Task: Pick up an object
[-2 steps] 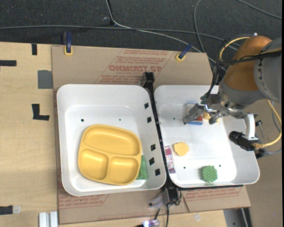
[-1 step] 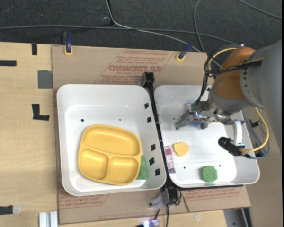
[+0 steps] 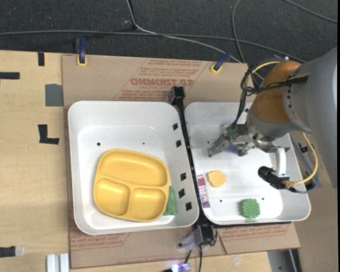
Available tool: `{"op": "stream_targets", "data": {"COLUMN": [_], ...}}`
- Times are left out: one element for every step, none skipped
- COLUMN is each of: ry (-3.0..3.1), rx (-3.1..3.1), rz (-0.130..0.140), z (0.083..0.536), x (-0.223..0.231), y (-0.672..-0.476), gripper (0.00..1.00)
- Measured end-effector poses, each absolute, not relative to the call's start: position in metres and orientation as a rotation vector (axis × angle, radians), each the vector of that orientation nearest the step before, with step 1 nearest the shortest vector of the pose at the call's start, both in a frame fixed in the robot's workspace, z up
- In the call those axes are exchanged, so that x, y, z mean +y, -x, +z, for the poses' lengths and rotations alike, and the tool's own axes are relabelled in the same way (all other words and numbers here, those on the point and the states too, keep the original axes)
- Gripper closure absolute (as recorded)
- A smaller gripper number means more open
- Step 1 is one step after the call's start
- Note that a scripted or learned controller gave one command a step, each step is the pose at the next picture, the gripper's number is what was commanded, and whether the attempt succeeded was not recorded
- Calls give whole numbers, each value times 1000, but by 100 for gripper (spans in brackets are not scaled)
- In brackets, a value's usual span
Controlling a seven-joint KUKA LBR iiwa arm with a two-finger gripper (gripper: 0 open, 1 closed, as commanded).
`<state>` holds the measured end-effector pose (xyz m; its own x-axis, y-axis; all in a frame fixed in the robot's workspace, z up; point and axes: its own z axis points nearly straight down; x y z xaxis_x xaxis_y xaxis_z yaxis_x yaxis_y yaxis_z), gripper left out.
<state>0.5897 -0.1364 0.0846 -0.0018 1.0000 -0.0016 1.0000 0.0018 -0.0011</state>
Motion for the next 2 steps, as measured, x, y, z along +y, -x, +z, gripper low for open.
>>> {"op": "stream_targets", "data": {"ry": [-2217,-2219], "rx": [2221,2220], "rz": [-1,2], "z": [96,144], "x": [-137,-145], "y": [-590,-594], "gripper": [100,100]}}
